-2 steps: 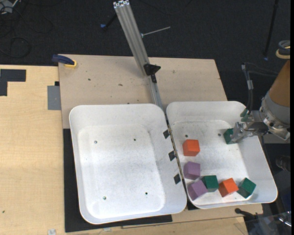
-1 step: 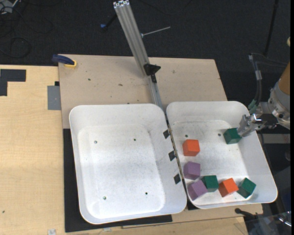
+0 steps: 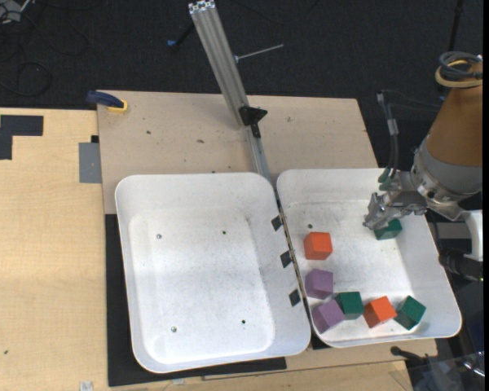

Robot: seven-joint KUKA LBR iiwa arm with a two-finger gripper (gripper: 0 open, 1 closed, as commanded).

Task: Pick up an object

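My gripper (image 3: 381, 216) hangs low over the right part of the right bin (image 3: 342, 187), reaching in from the right. A dark green block (image 3: 389, 230) peeks out directly beneath it, partly hidden by the gripper, and I cannot tell if it is gripped or lying on the bin floor. An orange cube (image 3: 318, 245) lies to the gripper's left, near the bin's middle. Along the front of the bin lie a purple cube (image 3: 319, 283), a second purple cube (image 3: 328, 314), a green cube (image 3: 350, 303), another orange cube (image 3: 380, 310) and a green cube (image 3: 410, 311).
The left bin (image 3: 196, 194) sits beside the right one, black clips (image 3: 284, 257) along their shared edge. A slanted aluminium post (image 3: 220, 55) rises behind the bins. A blue clamp (image 3: 106, 100) rests at the bench's back left corner.
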